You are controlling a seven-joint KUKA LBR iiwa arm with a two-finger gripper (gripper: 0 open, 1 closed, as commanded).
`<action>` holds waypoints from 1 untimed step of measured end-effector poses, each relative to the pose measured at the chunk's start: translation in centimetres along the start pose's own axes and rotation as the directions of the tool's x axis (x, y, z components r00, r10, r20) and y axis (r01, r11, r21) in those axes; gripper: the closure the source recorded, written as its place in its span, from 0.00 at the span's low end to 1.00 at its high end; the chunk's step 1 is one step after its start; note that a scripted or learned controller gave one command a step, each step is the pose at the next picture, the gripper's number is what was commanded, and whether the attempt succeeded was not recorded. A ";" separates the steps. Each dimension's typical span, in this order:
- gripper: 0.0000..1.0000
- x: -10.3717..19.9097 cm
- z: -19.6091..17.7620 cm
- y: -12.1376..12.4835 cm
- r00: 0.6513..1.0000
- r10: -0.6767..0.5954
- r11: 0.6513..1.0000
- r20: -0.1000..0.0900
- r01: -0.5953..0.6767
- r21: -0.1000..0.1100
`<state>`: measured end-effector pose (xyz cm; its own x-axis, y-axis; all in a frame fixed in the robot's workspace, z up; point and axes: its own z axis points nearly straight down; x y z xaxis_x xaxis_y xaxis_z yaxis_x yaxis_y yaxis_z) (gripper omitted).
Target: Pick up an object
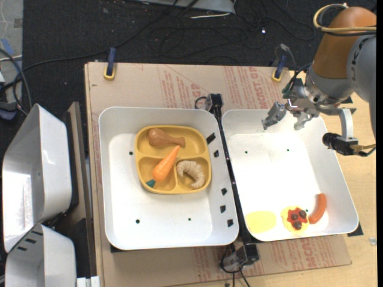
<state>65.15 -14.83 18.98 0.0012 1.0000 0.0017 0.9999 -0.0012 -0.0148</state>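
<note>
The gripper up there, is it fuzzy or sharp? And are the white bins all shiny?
In the camera view the gripper looks a little soft at its edges, while the yellow plate and its carrot look sharper. The right bin is bright and evenly lit, with no hard glare spots; the left bin has a soft shadow along its inner rim.

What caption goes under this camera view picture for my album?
Robot pincer hovers open over the right bin; a yellow plate of toy food waits in the left bin.
</note>
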 end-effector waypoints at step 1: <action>0.00 0.0 -0.9 0.3 1.000 -0.002 1.000 0.002 0.003 -0.015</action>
<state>65.47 -14.80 19.92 -0.0013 1.0000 -0.0008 1.0000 0.0013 0.0001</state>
